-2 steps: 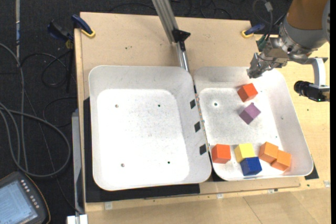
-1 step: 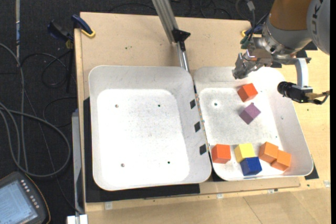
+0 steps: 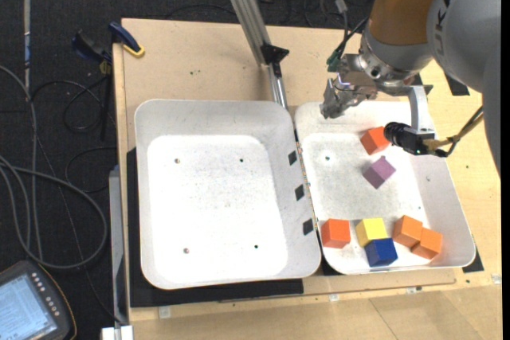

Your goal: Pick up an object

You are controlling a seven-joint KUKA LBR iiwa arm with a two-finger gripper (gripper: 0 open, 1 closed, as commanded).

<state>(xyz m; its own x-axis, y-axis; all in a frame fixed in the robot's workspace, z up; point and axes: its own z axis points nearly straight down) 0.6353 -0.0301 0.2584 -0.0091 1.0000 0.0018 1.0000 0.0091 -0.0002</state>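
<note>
Camera view: claw point(image 3: 332, 109), grip state unreadable, over right white bin point(image 3: 446, 195) far rim. Nearest: orange cube point(image 3: 373, 141), purple cube point(image 3: 380, 171) sitting cornerwise below it.

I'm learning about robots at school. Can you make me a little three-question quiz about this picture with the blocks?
1. True or false: every block lies in the right bin.
2. How many orange blocks are there?
3. The tool hangs over which part of the right bin: A) far-left corner, B) near edge, C) middle?

Key:
1. True.
2. Four.
3. A.
</note>
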